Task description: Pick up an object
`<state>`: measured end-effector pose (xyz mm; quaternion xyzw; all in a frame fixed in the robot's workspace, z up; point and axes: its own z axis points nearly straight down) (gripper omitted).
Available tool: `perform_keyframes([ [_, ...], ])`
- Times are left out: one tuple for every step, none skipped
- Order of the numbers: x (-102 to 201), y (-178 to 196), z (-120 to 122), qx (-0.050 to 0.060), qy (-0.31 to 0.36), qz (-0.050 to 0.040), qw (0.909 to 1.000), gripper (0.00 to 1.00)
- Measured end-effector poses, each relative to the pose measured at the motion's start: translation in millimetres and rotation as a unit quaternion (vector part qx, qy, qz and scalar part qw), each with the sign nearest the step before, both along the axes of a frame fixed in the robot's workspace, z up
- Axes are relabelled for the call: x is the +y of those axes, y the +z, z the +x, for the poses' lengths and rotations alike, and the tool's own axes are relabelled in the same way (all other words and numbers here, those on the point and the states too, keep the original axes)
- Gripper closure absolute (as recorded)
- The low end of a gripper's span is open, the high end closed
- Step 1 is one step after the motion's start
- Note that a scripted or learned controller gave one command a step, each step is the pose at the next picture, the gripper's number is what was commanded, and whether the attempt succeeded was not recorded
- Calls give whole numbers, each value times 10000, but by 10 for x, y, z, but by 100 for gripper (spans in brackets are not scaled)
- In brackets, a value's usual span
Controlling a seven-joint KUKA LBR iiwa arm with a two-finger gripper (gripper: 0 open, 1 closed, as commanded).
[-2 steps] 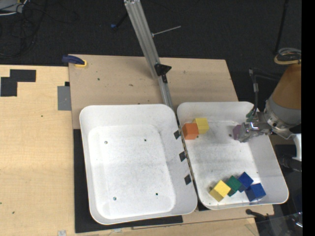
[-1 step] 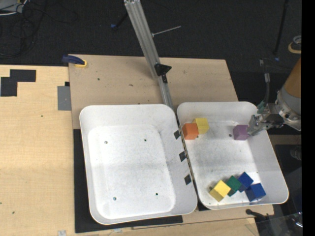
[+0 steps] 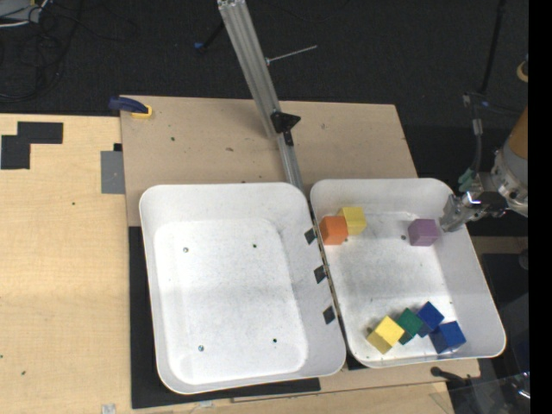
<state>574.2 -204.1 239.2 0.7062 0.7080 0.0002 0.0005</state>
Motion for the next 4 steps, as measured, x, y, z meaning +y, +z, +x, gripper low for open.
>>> perform_keyframes([
  [516,-89,162,20,12,14,10000,100],
  [985,-31,181,24,13,18,10000,100],
  [1493,-152,240,32,5,14,10000,100],
  [1965,-78,387,11,8,11,10000,100],
])
